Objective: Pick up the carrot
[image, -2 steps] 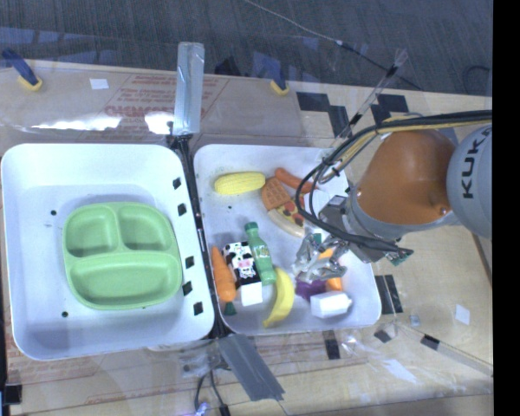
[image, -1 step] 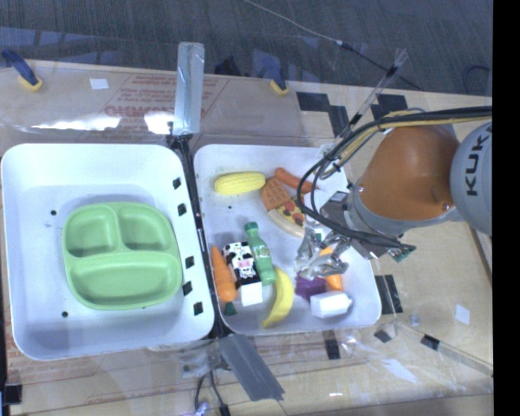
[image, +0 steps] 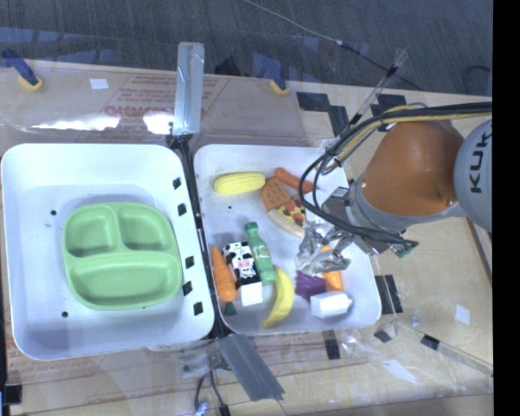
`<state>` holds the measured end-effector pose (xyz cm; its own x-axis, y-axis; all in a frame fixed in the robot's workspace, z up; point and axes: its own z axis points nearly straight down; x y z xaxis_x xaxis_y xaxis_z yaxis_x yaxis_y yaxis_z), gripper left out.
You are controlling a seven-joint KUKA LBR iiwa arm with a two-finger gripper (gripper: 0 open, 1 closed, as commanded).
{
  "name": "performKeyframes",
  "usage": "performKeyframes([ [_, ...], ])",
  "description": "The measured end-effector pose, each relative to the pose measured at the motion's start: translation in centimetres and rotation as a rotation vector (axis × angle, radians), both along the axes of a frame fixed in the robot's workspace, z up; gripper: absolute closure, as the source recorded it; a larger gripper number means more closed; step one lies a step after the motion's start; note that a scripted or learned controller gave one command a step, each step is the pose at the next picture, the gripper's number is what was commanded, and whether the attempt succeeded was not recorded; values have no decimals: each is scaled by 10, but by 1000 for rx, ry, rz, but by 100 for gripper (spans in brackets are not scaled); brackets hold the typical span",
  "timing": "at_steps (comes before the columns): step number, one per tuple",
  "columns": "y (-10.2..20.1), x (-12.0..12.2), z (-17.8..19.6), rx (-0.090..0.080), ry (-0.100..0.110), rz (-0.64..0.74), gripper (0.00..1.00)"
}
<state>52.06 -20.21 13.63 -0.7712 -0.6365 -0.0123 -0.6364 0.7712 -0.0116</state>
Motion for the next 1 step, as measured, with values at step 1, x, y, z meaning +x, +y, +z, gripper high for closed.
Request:
performKeyframes([
  [1,10,-8,-8,5,18,-262,100],
])
